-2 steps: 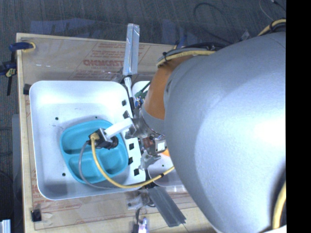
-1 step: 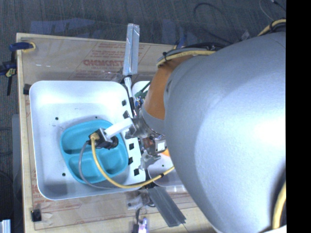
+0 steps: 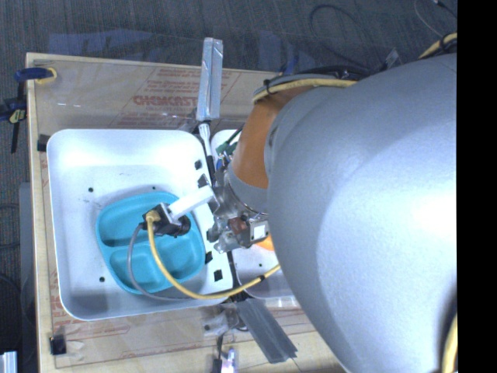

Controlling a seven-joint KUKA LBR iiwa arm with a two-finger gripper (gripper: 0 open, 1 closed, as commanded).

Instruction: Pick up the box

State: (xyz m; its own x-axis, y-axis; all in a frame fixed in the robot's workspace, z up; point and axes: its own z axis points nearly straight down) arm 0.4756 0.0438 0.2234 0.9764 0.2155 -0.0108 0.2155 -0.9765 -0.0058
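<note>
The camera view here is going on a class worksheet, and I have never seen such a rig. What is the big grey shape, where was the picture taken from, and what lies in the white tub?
The picture comes from one camera fixed above a bench, looking down at a slant. The big grey shape is a robot arm reaching in from the right. The orange band sits just above its wrist. Its gripper, a two-finger hand, is near the wall between two shallow white bins. The left bin holds a blue container, probably the box it should pick up. The arm hides most of the right bin. Whether the gripper holds anything cannot be told from here.
</note>
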